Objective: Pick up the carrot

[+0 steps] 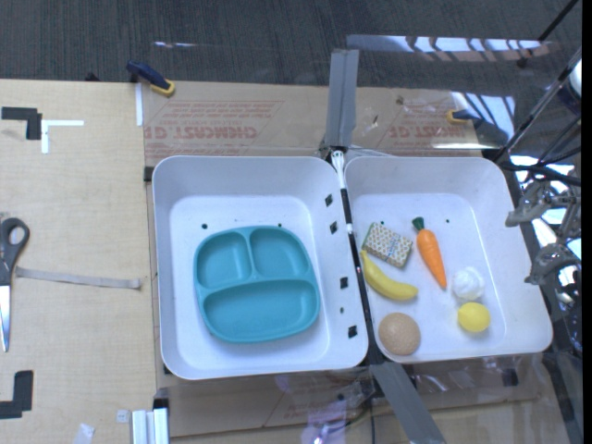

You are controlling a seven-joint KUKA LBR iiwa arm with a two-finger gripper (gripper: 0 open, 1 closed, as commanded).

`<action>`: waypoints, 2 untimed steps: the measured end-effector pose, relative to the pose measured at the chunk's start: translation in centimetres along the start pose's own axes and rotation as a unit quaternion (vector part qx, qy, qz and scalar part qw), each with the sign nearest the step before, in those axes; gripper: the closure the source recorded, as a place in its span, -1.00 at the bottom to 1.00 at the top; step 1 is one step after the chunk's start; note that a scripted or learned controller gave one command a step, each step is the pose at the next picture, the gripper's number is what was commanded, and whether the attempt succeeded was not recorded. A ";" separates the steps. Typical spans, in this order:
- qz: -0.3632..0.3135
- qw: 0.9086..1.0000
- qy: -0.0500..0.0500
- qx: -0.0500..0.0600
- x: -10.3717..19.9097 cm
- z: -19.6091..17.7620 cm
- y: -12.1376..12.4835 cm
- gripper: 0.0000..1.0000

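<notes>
Claw [542, 242] shows as a tangle of grey metal at the far right, just past the right rim of the right bin [499, 178], and I cannot tell whether it is released or clenched; nothing is seen in its grasp. It stands well apart from the carrot [431, 255], which lies flat on the floor of that bin, near the middle, with its green top pointing toward the far wall and its orange tip toward the near one. Just left of the carrot sits a speckled tan block [387, 244], and below that a banana [388, 281]. A white lump [468, 283] lies just beside the carrot's tip on the right, with a lemon [474, 317] near it and a brown ball [400, 333] toward the near wall. The left bin [176, 248] holds a teal divided plate [259, 283]. Out on the counter [74, 202] at the left edge lies a pair of scissors [9, 276]
</notes>
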State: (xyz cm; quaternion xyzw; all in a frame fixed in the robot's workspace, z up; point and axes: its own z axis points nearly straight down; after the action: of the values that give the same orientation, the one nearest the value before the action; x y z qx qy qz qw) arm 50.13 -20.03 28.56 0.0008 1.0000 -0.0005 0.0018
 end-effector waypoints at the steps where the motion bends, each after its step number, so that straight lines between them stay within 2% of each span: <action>1: 0.054 0.999 0.001 0.000 -0.8 16.4 2.5 -1.00; 2: 0.082 0.997 0.000 0.000 -4.9 19.3 5.4 -1.00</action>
State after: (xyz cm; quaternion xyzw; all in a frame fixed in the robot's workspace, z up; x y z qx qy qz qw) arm 55.08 -14.64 9.23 0.0829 0.9966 -0.0003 0.0017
